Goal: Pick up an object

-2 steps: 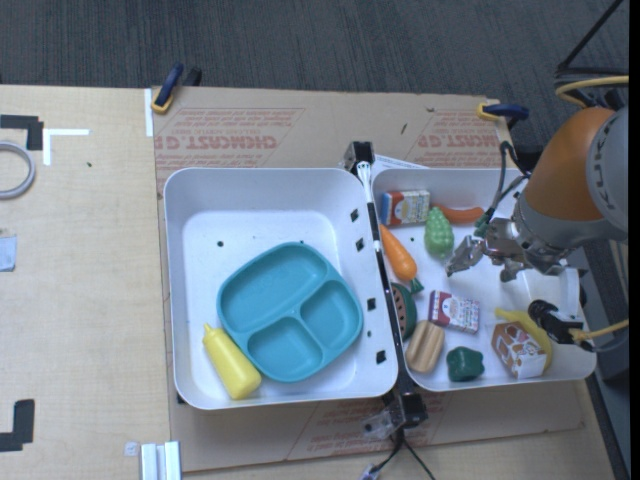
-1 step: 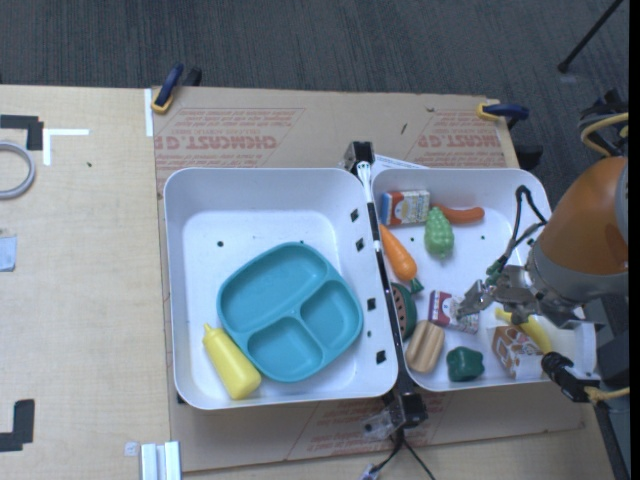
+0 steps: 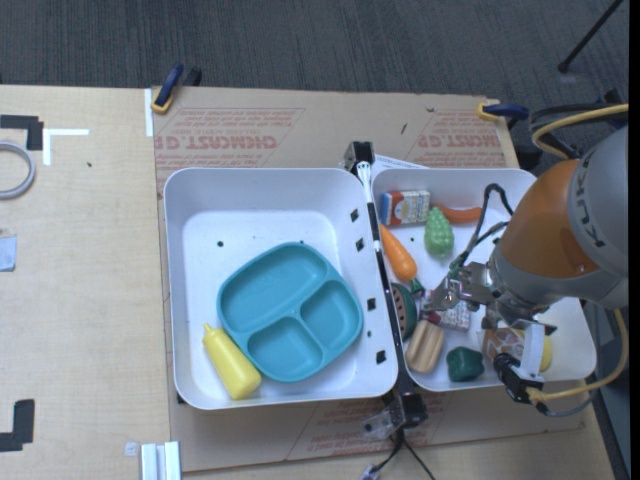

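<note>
Claw (image 3: pixel 447 301) low in right bin (image 3: pixel 570 368), among toys.

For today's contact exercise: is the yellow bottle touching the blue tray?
Touching. The camera view shows the bottle lying against the tray's lower-left rim in the left bin, no gap between them.

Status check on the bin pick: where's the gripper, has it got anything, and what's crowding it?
Gripper low in right bin, grip unclear. Nothing seen held. Carrot, green grapes, bread roll crowd close.
</note>
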Controlling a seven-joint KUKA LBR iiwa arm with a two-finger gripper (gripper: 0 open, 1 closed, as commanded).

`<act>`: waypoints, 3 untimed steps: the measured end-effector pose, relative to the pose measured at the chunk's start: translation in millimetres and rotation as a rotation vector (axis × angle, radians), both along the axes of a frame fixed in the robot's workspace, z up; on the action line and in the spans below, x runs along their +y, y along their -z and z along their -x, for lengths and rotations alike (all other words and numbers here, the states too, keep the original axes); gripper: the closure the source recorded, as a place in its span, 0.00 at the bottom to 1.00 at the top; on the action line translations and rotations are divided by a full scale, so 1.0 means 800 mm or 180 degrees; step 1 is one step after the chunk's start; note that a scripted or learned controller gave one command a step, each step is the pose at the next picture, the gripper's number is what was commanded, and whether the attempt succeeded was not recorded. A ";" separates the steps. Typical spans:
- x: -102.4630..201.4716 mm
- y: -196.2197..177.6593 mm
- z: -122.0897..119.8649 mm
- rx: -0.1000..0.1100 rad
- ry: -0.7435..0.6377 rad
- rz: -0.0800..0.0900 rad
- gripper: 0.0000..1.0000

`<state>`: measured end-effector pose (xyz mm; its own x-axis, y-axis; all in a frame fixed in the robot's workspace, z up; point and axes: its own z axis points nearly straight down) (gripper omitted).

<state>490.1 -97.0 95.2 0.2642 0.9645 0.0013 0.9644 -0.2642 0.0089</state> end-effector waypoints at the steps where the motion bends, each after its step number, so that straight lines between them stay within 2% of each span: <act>1: -0.006 -0.013 -0.001 -0.0015 0.0025 0.0027 1.00; 2: 0.000 -0.012 -0.002 -0.0006 0.0009 0.0001 0.00; 3: -0.001 -0.024 -0.003 -0.0011 0.0013 0.0001 1.00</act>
<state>492.6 -97.5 114.6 0.2681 0.9634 0.0020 0.9633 -0.2681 0.0123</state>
